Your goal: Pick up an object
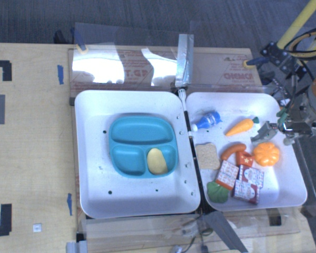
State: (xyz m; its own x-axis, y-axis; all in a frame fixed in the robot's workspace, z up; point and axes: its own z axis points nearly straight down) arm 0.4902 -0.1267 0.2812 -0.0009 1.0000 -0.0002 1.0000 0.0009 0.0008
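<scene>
Camera view. We see two white bins side by side. The left bin (pixel 89 157) carries a blue divided tray (pixel 142 144) with a yellow potato-shaped item (pixel 157 161) in its lower right compartment.

The right bin (pixel 292 186) carries the candidate objects: a blue bottle (pixel 207 120), a toy carrot (pixel 240 126), a small orange pumpkin (pixel 266 154), a slice of bread (pixel 206 155), a red-orange sausage-like piece (pixel 233 149), two red-and-white cartons (pixel 241 179) and a green item (pixel 217 192).

The gripper (pixel 268 130) hangs at the right bin's right side, just above the pumpkin and just beside the carrot's green tip. We cannot tell its opening from this view, and we see nothing between its fingers.

We judge the step in hand to be the approach: no object is lifted yet. The next move calls for centring over one object, most likely the pumpkin or carrot, descending, then closing. Neighbouring items lie close, so a clean descent matters.
</scene>
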